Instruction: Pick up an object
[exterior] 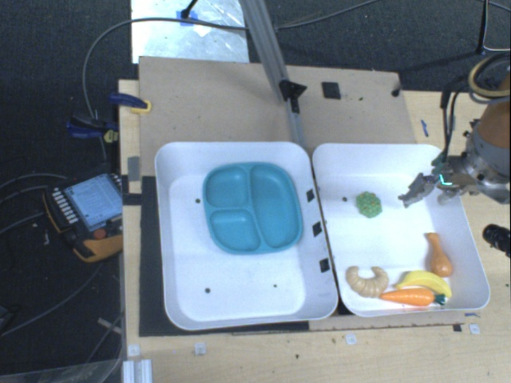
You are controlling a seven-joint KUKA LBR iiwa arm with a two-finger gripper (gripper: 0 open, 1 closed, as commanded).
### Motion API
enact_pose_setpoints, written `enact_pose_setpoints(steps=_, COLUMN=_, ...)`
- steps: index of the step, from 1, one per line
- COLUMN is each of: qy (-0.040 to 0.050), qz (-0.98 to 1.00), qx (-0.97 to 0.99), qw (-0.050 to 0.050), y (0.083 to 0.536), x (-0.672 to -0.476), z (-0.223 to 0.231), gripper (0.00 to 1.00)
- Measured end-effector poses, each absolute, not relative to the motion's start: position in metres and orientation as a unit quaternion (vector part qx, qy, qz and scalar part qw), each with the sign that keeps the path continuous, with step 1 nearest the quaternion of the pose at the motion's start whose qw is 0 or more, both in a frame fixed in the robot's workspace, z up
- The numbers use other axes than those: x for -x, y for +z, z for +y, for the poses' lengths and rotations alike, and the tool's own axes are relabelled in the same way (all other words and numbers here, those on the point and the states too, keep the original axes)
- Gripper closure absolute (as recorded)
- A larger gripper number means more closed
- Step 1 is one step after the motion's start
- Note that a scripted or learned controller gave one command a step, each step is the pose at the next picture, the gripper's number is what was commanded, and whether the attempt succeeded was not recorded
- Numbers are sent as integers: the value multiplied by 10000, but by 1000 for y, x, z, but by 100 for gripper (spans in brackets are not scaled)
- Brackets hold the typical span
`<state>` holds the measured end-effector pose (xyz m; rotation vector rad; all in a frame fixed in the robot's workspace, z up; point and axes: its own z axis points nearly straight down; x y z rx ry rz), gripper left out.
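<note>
Across the table, a flat sheet of pale brown board, two shallow white bins sat side by side, both of smooth, glossy plastic with rounded corners. The left bin held a teal plate, a rounded rectangle moulded into three compartments with a matte finish. The right bin carried the small things. A green broccoli floret, knobbly and roughly round, lay alone near the bin's middle. Along the bin's near edge sat a curled, ridged tan croissant, a smooth yellow banana and a tapered orange carrot with a green tip, the carrot touching the banana's underside. Just beside them toward the bin's right wall stood an orange-brown gourd with a narrow neck and bulbous base.

Over the right bin's far right corner hung the jaws, grey metal on a bulky grey wrist lit by a small cyan glow. Two dark fingers spread apart and nothing lay between them; they pointed toward the broccoli floret yet stood apart from it. Much of the arm was cut off by the picture's right edge. A grey metal pole slanted across the table's far edge, hiding part of the board. Whether the fingers touched the bin floor could not be made out.
</note>
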<state>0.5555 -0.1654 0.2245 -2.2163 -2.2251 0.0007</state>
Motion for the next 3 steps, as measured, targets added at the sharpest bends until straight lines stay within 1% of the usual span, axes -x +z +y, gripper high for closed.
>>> enact_pose_setpoints(steps=1, qy=-4, qz=-7087, qx=7056, qw=-6, y=225, x=-556, z=-165, gripper=0)
enact_pose_setpoints(steps=2, qy=7, qz=-7076, qx=7067, qw=7, y=180, x=-549, z=-168, gripper=0)
enact_pose_setpoints(steps=3, qy=5, qz=-7074, qx=7069, qw=10, y=117, x=-548, z=-166, gripper=0)
